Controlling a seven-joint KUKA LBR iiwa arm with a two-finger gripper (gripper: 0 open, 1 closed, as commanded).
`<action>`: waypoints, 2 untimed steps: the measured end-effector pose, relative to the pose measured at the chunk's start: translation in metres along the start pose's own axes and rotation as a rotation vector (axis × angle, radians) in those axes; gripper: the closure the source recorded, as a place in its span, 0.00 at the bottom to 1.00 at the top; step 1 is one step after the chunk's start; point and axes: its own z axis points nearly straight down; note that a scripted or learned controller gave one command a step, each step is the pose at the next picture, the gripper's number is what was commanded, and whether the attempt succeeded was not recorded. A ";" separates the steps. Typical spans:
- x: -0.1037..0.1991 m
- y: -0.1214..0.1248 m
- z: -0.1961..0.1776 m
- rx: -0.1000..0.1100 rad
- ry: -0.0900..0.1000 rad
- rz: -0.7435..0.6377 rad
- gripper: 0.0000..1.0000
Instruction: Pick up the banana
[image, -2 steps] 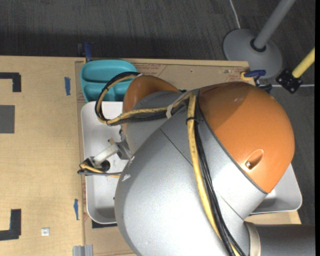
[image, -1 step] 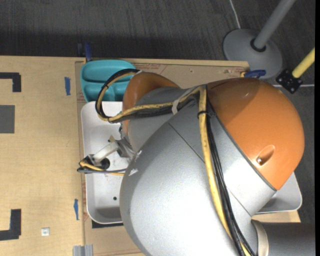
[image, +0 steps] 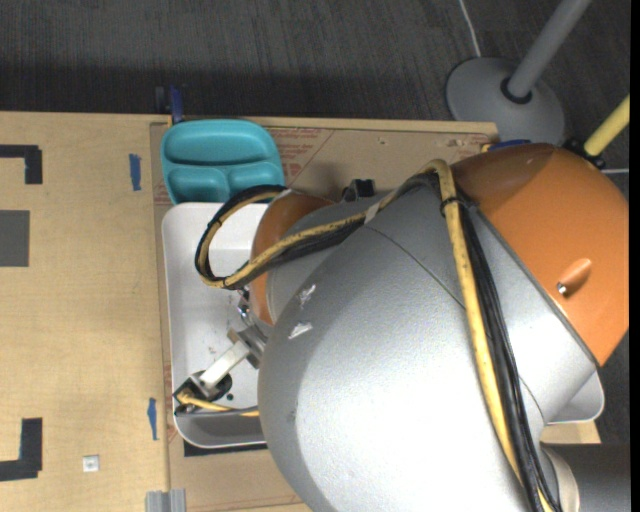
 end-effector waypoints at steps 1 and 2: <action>-0.018 0.073 -0.073 0.008 -0.009 -0.091 1.00; -0.013 -0.011 -0.109 0.008 -0.010 -0.043 1.00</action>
